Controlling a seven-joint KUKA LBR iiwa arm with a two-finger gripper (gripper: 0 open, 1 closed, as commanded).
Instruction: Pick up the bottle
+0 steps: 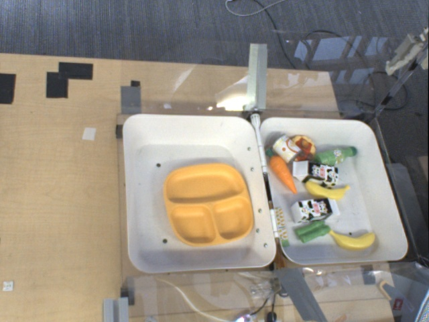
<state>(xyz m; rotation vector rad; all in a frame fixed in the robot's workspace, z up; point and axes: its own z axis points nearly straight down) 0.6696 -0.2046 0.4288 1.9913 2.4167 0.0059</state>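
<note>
Two white bins sat side by side. The green bottle (335,155) lay on its side at the far edge of the right bin (382,180), just beyond a milk carton (323,174) and a banana (328,191). An orange tray (208,203) filled the left bin (144,180).

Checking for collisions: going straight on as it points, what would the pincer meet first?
From the pincer, likely the right bin's far rim, not the green bottle; depth is unclear.

Grey carpet (134,12), wooden bench (53,200), loose cable (295,5).
</note>
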